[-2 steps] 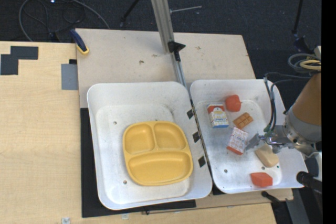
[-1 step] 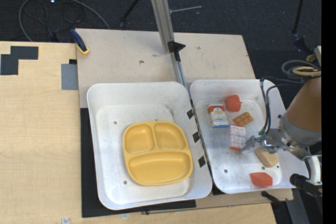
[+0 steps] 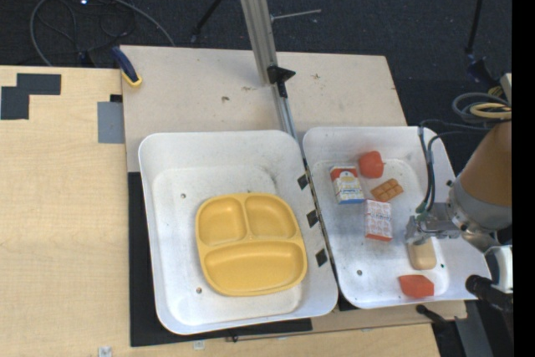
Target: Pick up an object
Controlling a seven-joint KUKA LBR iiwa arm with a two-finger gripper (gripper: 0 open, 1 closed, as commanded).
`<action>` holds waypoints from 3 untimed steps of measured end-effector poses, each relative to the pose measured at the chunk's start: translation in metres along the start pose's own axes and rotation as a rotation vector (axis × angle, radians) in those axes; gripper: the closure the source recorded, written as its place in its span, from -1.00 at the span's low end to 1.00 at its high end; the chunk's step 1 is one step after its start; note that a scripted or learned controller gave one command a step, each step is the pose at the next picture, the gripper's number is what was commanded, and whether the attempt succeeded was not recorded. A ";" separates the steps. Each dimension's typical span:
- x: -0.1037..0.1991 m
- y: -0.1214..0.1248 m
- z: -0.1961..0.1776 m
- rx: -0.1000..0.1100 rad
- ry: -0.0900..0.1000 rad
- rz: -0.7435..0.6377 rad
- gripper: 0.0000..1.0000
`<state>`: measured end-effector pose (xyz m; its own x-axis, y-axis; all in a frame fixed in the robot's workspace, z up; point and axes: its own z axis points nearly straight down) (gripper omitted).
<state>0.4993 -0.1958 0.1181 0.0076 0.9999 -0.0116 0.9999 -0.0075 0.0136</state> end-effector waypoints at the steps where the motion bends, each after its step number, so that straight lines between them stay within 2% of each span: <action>1: 0.007 -0.004 -0.057 0.012 0.012 -0.009 1.00; 2: 0.006 -0.006 -0.099 0.011 0.011 -0.009 1.00; 3: 0.005 -0.005 -0.119 0.013 0.011 -0.010 1.00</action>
<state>0.4929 -0.1891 0.2366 -0.0020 1.0000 -0.0004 1.0000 0.0020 0.0008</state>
